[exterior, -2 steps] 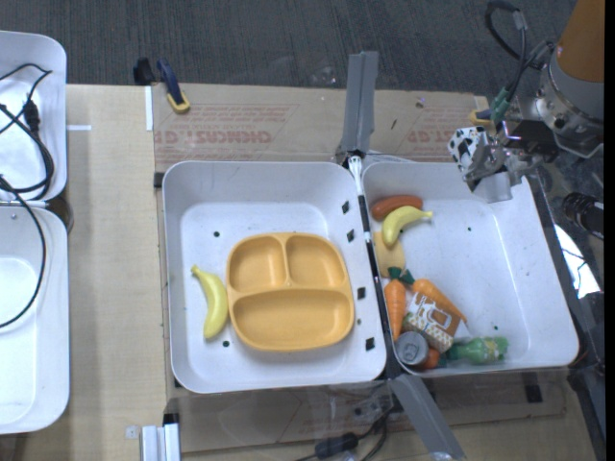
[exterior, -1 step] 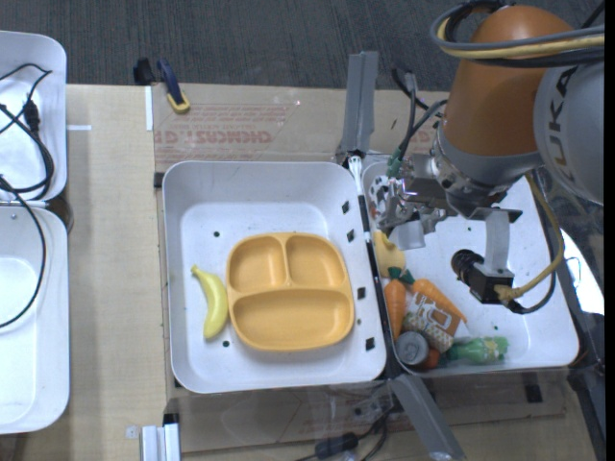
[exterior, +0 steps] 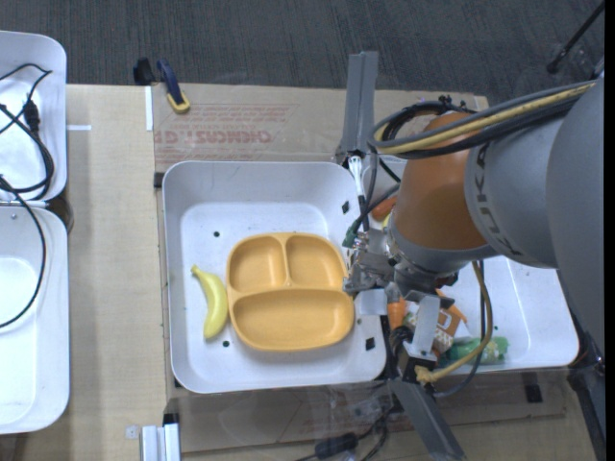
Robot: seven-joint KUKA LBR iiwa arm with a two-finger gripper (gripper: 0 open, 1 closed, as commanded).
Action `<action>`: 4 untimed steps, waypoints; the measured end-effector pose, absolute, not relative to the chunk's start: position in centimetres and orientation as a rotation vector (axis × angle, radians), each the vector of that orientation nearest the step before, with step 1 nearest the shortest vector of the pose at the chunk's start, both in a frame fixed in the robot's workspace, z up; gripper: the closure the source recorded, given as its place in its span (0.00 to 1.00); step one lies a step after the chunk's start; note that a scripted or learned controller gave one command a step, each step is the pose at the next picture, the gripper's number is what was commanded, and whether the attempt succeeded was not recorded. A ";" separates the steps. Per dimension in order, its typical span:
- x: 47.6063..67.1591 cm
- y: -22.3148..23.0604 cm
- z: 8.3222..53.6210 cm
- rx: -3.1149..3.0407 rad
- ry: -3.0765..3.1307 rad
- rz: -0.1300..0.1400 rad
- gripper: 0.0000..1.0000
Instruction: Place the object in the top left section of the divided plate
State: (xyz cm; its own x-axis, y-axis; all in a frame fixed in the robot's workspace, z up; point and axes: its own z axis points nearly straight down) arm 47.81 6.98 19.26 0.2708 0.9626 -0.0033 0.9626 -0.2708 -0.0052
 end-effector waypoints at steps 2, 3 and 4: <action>54.7 15.6 20.8 -2.333 -2.103 0.009 1.00; 52.1 21.1 20.4 -2.061 -2.368 0.010 1.00; 52.1 21.1 20.5 -2.061 -2.368 0.010 0.00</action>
